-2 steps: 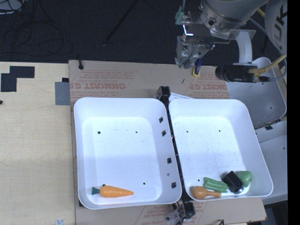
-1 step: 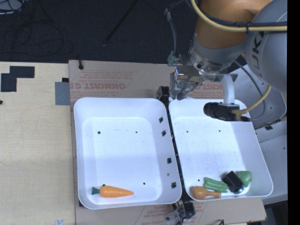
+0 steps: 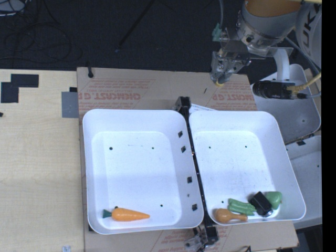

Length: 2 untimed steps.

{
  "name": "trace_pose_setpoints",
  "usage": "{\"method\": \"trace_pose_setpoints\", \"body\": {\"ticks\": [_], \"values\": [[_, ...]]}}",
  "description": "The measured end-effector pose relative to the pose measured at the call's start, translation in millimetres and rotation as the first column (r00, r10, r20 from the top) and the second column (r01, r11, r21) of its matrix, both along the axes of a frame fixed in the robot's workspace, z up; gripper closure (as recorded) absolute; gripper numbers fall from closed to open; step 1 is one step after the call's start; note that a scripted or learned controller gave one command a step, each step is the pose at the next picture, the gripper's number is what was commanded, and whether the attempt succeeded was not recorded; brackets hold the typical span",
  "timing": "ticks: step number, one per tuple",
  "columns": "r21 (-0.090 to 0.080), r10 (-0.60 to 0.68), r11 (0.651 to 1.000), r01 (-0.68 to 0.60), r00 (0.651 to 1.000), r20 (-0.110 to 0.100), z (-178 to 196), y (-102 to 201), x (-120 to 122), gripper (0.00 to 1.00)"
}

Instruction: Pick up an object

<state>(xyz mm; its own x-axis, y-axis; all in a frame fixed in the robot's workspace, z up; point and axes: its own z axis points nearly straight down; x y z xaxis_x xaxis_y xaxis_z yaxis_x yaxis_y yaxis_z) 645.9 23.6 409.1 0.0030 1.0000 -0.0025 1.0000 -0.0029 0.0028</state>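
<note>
Gripper [image 3: 222,75] hangs beyond the right white bin [image 3: 283,140], its hold impossible to tell. Well apart, at that bin's near corner: black block [image 3: 260,203], green pods [image 3: 241,207], tan pear-shaped toy [image 3: 229,216]. Orange plastic carrot [image 3: 128,214] lies in the left bin [image 3: 92,156].

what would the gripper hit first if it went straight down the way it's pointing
Probably the brown cardboard sheet behind the right bin: the gripper points down beyond that bin's far rim. Depth is hard to judge from this slant, so it might meet the rim instead.
</note>
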Motion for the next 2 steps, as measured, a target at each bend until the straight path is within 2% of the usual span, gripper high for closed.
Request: {"method": "trace_pose_setpoints", "body": {"ticks": [1, 2], "values": [[0.003, 0.006, 1.000, -0.006, 1.000, -0.021, -102.5, 39.0, -59.1, 1.00], [0.001, -0.001, 1.000, 0.001, 1.000, 0.008, 19.4, -9.9, -54.0, 1.00]]}}
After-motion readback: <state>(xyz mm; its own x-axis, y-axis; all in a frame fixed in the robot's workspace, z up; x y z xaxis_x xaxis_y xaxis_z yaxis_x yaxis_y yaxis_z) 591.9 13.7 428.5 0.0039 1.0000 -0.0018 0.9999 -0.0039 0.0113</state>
